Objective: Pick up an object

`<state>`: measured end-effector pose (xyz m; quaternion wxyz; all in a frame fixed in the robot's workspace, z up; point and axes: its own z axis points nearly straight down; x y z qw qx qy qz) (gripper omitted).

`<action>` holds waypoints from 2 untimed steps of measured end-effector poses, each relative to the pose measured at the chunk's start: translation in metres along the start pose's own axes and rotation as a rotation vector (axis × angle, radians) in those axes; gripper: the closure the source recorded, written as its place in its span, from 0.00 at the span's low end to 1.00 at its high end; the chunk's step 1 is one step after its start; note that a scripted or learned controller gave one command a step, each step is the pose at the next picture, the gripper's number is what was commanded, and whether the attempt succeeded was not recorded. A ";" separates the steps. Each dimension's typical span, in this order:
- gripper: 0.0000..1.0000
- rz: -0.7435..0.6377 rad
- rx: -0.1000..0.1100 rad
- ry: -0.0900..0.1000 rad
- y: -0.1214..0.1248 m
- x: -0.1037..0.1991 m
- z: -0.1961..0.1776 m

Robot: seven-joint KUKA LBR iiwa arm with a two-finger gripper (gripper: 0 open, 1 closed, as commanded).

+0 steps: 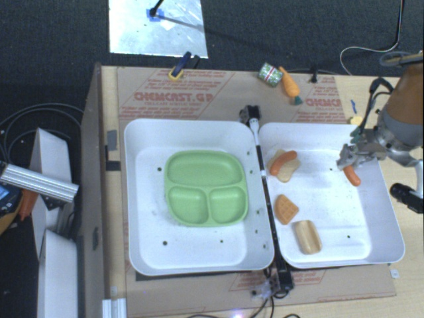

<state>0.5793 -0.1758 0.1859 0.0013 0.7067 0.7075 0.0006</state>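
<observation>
Nearest my camera sits the front rim of the two shallow white bins, so I will read across from nine o'clock to three. Lying in the left white plastic bin (142, 177) is a pale green plastic tray with three compartments (206, 188), roughly central. Crossing to the right white plastic bin (381, 237), I see a tan bread-roll-shaped toy (307, 236) toward six o'clock, an orange ridged wedge-shaped toy (286, 209) just above it, and an orange-and-cream rounded toy (284, 165) toward ten o'clock. At about two o'clock in that bin a small orange-red sausage-shaped toy (352, 176) lies tilted, directly beneath the grey two-finger gripper (349, 156), which hangs off the grey arm with the orange band (404, 105). I take this little sausage as the object to pick. It looks like light, stiff moulded plastic, smooth and likely slippery, so I would pinch across its short width near the middle, not at the rounded ends. Whether the gripper is spread, pressed together or already touching the toy, I cannot tell; its lower end merges with the toy's upper end from up here. Beyond the bins, at twelve o'clock on the brown cardboard sheet (199, 95), a small green can (270, 73) and an orange toy carrot (290, 86) lie side by side.
</observation>
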 end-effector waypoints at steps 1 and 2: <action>1.00 -0.003 -0.001 0.001 0.066 0.060 -0.019; 1.00 -0.004 0.001 0.001 0.036 0.108 -0.023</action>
